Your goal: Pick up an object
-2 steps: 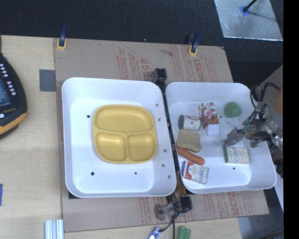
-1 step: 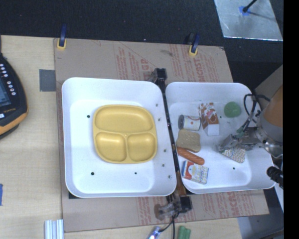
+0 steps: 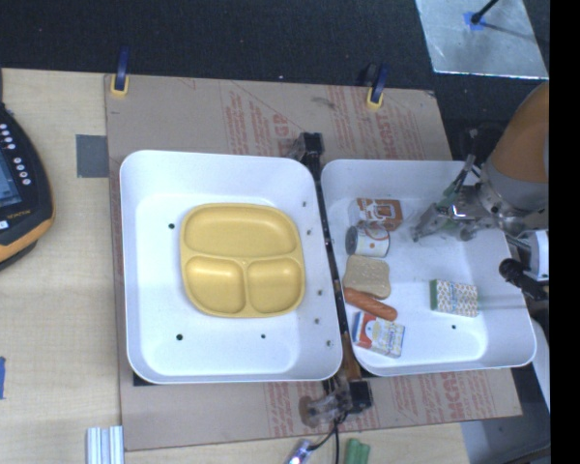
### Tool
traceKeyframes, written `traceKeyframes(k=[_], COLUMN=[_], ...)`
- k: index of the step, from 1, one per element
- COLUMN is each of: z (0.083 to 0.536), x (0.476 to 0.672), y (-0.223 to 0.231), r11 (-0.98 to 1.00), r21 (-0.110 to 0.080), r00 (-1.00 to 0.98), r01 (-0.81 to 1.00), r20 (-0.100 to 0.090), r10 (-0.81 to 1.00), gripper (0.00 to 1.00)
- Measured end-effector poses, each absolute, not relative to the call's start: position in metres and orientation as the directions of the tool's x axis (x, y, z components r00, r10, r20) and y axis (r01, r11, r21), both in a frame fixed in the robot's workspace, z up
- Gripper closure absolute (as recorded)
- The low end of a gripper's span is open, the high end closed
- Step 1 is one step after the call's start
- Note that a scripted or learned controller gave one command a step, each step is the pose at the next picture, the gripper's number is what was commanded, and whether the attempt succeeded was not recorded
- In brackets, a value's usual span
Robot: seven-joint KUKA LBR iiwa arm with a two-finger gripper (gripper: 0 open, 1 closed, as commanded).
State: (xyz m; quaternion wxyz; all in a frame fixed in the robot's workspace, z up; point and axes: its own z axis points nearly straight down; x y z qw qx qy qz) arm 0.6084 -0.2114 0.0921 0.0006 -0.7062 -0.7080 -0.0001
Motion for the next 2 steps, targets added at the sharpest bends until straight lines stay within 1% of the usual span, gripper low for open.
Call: traceKeyframes(k=[1,2], z=[0.0923,0.0924], x=[0.6542,0.6565], y=[-0.2119,-0.2118], r11=[0.003,0.004], r21=[-0.001,0.000], r00=[-0.003,-0.004], r01=[1.000,1.000], r20=[0.001,0.000], r10=[1.000,1.000], gripper=[0.00,0.00])
